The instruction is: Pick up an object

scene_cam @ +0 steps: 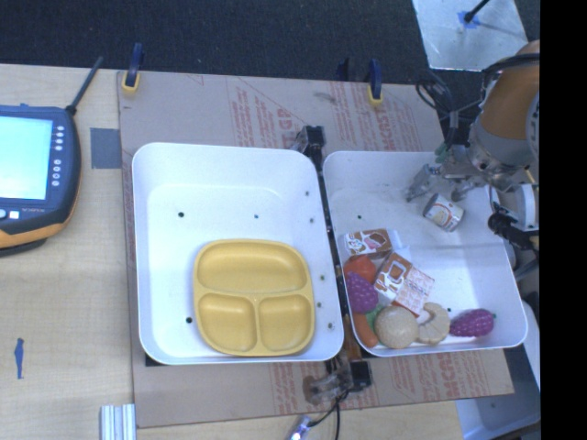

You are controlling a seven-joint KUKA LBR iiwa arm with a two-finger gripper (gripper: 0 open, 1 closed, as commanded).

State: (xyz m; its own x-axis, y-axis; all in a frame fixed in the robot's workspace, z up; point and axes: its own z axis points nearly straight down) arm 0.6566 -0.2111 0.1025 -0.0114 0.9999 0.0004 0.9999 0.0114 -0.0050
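Note:
My gripper point(442, 189) hangs over the back of the right bin point(486, 264), its grey fingers point(418, 189) spread open with nothing between them. Just in front of the fingertips a small white and brown can point(444, 214) lies on the bin floor. I cannot tell whether they touch. Nearer the front of that bin is a heap: two printed packets point(370, 242) point(404, 280), a red piece point(360, 268), purple grapes point(359, 293), a second purple bunch point(472, 322), two bread rounds point(396, 327) and an orange carrot point(364, 331).
The left bin point(165, 200) holds a yellow divided plate point(254, 296). A teach pendant point(27, 172) lies at the bench's left edge. Blue clamps point(373, 76) pin the cardboard at the back. The arm's orange band point(509, 99) stands at the right.

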